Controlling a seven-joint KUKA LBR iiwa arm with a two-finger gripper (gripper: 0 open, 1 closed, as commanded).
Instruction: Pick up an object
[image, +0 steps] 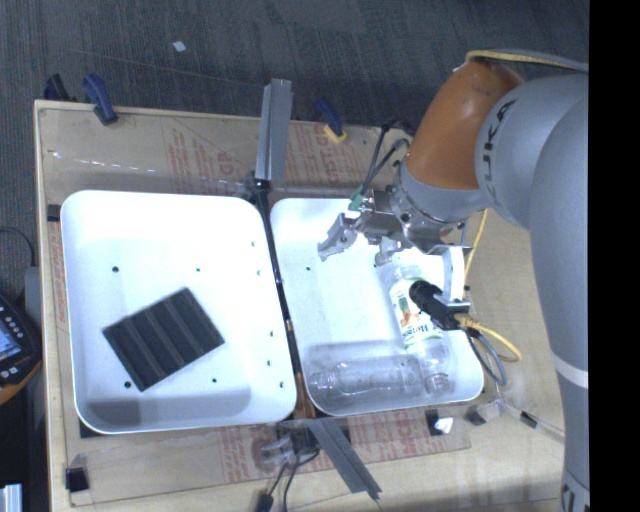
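We see the gripper (362, 238) hanging over the far part of the right bin (300, 300), whether spread or pressed together we cannot tell, while a labelled clear bottle (412, 305) lies just right of it and another clear bottle (375, 378) lies along the near wall.

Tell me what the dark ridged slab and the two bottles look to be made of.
Dark ridged slab: matte black, likely rubber or plastic; parallel grooves, no shine.
Lying bottle: clear thin plastic, probably; the bin shows through it.
Labelled bottle: clear plastic too, apparently, with a printed paper or film label.
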